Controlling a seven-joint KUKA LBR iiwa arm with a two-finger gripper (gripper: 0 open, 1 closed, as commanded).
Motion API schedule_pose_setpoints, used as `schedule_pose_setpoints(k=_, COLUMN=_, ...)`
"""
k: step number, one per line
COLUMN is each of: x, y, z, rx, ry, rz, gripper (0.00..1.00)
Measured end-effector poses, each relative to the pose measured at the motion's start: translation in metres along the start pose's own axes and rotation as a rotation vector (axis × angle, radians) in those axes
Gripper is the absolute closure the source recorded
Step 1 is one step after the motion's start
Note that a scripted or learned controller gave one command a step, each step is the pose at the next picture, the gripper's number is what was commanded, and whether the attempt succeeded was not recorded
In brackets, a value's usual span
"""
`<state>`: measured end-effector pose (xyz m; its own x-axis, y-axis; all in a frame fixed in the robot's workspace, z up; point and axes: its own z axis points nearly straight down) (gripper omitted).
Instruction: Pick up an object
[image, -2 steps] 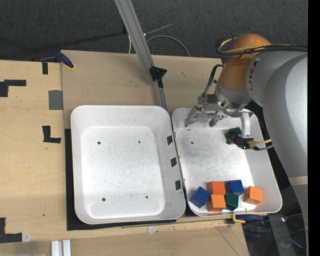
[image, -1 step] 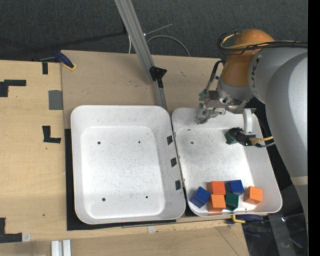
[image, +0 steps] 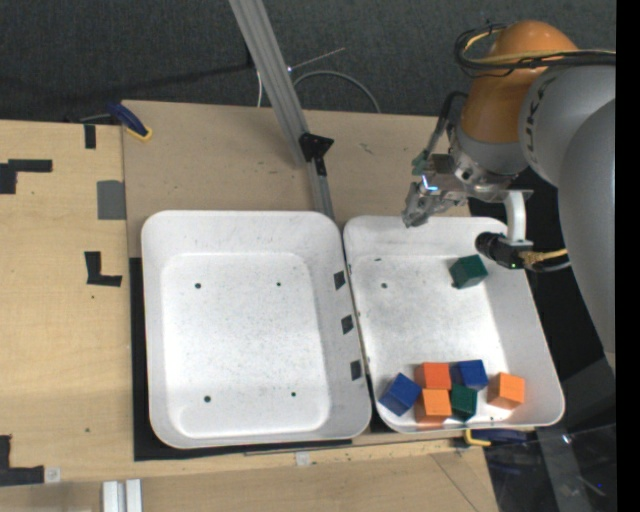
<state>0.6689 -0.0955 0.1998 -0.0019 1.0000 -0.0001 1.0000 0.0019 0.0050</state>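
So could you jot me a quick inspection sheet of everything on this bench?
Surface: wooden bench with black tape marks, bearing a left bin and a right bin side by side.
Job's things: in the right bin, a lone green block near the far end; blue, orange and green blocks clustered at the near edge.
Clutter: blue-and-yellow clamp at the bench's far left corner.
Grippers: gripper above the right bin's far rim, holding nothing.
Cables: thin wire loop behind the bench; cable by the wrist.
Surroundings: slanted metal pole, dark floor.

Arm (image: 560, 110) hangs over right bin (image: 400, 245) holding seven blocks (image: 452, 388).
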Motion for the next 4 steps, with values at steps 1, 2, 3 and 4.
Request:
schedule_pose_setpoints(k=1, x=0.001, y=0.01, z=-0.06, rx=-0.001, ry=-0.001, rz=0.0, gripper=1.0)
schedule_pose_setpoints(k=2, x=0.001, y=0.01, z=-0.072, rx=0.004, ry=0.0, rz=0.001, gripper=1.0)
schedule_pose_setpoints(k=3, x=0.053, y=0.01, z=-0.051, rx=0.008, ry=0.001, rz=-0.004, gripper=1.0)
schedule_pose_setpoints(k=4, x=0.099, y=0.005, z=-0.039, rx=0.008, ry=0.001, rz=-0.003, gripper=1.0)
